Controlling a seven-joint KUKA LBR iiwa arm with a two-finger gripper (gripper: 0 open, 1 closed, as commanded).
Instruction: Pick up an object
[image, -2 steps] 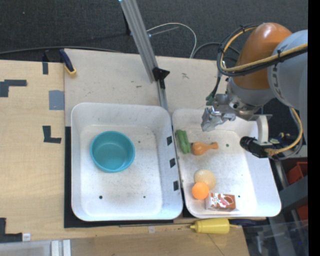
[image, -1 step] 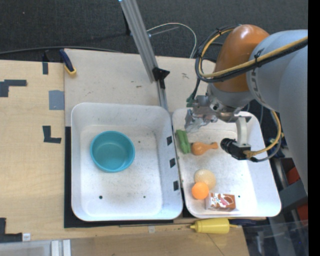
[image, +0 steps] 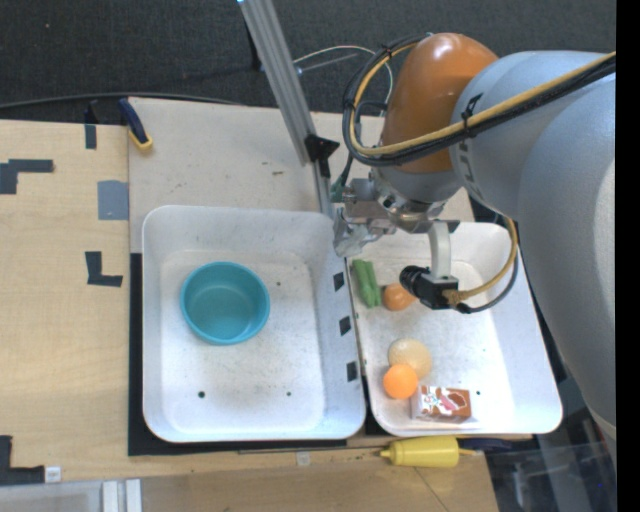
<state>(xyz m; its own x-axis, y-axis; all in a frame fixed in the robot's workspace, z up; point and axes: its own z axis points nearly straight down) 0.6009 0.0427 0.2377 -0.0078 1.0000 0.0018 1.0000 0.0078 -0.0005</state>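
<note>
While the grey arm (image: 520, 150) is looming over the right bin (image: 520, 400), the pincer (image: 350, 232) is hanging at frame centre above a green object (image: 365, 282); whether it is clenched, I cannot tell. Descending there is risking a strike on the bin's wall.

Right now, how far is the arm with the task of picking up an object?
Done: the arm has reached over the right bin. In hand: nothing visible; the gripper sits at the bin's upper left corner, above the green object, and its fingers are hidden. Left: the actual pick. The orange ball, the red packet and the blue bowl all lie in their bins.
</note>
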